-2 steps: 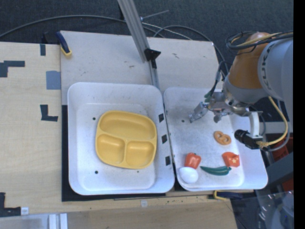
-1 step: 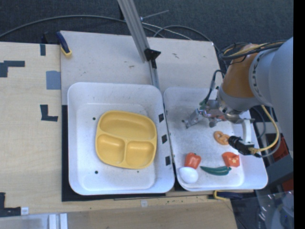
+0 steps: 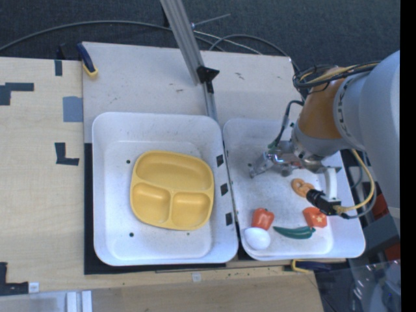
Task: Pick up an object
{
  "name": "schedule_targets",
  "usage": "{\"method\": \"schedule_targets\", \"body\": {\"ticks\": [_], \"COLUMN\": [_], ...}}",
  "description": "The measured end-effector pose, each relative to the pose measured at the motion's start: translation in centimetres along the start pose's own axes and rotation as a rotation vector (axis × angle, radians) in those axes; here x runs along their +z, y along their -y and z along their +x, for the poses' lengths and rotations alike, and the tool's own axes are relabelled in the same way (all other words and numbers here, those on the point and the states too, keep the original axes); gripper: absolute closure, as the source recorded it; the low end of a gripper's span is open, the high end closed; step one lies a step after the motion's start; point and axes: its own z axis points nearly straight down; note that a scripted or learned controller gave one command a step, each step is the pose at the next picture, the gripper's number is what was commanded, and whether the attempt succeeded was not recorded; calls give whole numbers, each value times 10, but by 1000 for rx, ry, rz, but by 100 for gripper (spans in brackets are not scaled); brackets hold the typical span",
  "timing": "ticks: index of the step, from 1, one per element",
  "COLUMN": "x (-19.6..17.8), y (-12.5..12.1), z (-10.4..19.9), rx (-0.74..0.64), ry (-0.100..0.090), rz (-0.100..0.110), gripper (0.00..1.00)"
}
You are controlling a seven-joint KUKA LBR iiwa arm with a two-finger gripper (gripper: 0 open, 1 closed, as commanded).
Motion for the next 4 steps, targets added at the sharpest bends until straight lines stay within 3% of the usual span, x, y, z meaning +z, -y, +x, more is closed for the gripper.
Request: {"method": "schedule_targets", "body": {"ticks": [1,4], "x": [-11,-176], "y": [0,9], "z": [1,-15], "rx": [-1,0], "ry": [-1,0], "rz": [0,-8], "gripper": [100,100]}}
